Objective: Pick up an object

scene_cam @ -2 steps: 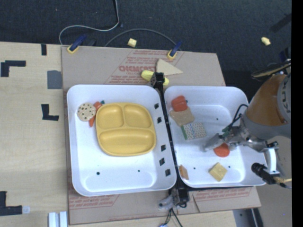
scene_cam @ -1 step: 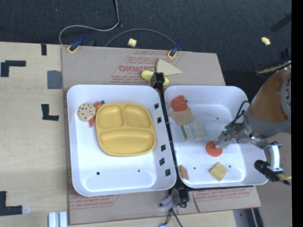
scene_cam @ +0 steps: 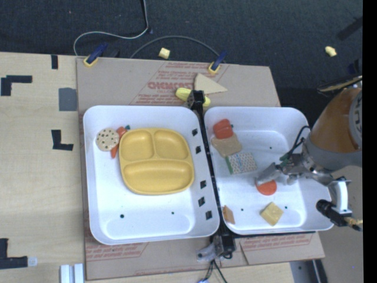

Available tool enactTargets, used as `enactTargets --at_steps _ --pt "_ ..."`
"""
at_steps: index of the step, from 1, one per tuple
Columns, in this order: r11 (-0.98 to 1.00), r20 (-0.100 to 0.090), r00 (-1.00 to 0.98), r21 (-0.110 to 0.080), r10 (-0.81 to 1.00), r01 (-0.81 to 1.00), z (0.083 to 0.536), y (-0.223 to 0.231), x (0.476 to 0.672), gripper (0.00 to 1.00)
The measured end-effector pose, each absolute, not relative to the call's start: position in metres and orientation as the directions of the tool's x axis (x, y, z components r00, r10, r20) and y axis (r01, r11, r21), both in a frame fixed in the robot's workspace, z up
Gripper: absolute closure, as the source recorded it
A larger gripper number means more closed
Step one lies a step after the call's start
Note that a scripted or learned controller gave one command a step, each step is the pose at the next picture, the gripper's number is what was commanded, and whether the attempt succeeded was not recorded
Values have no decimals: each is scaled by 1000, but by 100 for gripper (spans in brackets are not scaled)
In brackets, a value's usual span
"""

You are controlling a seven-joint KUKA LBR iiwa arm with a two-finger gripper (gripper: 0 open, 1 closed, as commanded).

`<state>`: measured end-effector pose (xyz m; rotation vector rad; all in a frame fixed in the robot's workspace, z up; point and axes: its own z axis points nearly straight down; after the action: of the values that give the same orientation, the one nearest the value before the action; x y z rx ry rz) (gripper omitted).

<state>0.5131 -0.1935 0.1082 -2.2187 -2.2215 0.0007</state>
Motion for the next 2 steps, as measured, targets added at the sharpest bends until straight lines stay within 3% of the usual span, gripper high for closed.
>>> enactTargets --at_steps 1,2 --pt "3 -5 -3 5 1000 1000 86 -122 511 0" --pt "0 -5 0 7 1000 1000 97 -125 511 100"
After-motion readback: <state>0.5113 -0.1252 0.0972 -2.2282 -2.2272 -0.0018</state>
